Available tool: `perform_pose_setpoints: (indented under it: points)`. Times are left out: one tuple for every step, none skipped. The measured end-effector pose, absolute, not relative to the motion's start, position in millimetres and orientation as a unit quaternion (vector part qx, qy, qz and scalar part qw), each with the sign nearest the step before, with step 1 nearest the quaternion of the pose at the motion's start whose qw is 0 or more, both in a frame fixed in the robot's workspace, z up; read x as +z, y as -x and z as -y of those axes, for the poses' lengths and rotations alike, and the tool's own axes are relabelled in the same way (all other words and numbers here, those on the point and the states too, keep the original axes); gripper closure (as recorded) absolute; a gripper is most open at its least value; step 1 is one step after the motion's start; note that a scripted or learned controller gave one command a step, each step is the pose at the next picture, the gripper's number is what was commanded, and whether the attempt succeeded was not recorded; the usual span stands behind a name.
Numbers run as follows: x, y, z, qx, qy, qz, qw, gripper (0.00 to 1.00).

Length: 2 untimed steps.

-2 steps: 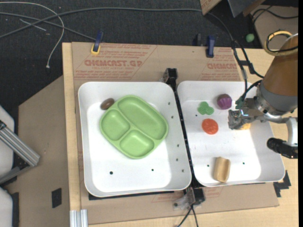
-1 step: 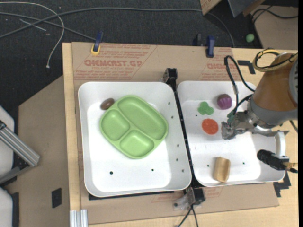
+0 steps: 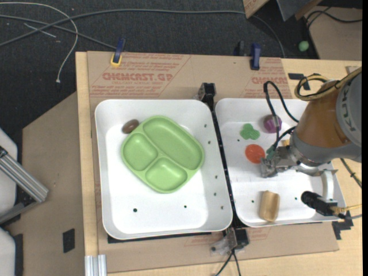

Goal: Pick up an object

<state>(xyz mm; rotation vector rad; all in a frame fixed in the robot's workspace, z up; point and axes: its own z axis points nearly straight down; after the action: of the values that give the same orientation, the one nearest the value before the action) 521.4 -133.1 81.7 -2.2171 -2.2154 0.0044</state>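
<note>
Orange-red round object (image 3: 255,152) in right bin (image 3: 287,209), small, smooth, tool (image 3: 269,167) just beside it, finger spread impossible to tell

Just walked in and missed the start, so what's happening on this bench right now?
A grey and orange robot arm reaches in from the right over the right bin, its gripper low beside an orange-red object. Whether it grips anything cannot be told. A green piece, a purple object and a tan block also lie in that bin. The left bin holds a green divided plate and a small brown object.
</note>
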Motion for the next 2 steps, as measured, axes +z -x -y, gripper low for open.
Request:
perform_pose_setpoints:
  points:
    - [96,-523.3,134,-0.0007,0.708,0.707,0.000,1.00]
    - [150,-526.8,123,-0.0016,0.706,0.708,-0.002,1.00]
